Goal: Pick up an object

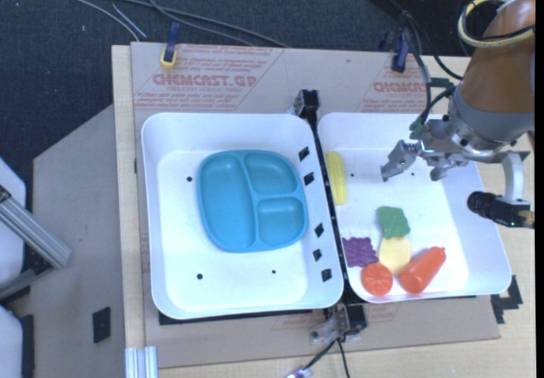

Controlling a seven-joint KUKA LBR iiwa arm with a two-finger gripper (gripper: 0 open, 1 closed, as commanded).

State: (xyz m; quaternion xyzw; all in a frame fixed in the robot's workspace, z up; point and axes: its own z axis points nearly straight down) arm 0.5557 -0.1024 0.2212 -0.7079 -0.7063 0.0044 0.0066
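The metal claw [418, 162] hung spread and holding nothing above the right white bin [489, 279], presumably poised to descend toward the toy food clustered at its near edge.

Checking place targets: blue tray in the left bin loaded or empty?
Empty. All three compartments of the blue tray show bare; the toy food lies in the right bin.

Two bins sit side by side on the bench [221, 70]. The left bin [161, 198] holds a divided tray [252, 199] at its centre. In the right bin [476, 262], a corn cob [337, 177] lies along the left wall. Toward the near edge, clustered and touching: grapes [358, 249] at left, broccoli [393, 220] farthest, lemon [394, 251] in the middle, tomato [376, 279] nearest, carrot [422, 269] at right. The gripper [416, 162] is above the bin's far half, well apart from the cluster.
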